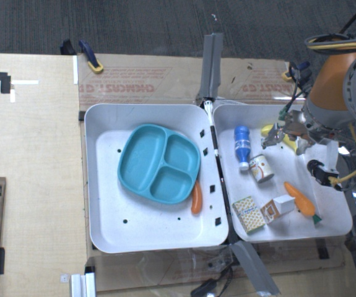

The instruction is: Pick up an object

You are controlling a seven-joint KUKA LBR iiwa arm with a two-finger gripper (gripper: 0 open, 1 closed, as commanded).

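- The gripper [281, 135] is low over the far part of the right bin [332, 228], just beside a yellow object [268, 130].
- It is not possible to tell from this view if the fingers are apart or closed.
- The blue bottle [242, 145] lies near the gripper, its long axis going from far to near, white cap toward the near side.
- A small can [261, 168] lies just beside the bottle cap.
- The carrot [301, 201] lies diagonally, green end toward the near right corner.
- Two small boxes [249, 213] lie near the front wall.
- In the left bin [97, 228], a blue divided plate [159, 163] lies with a sausage [196, 199] beside it.
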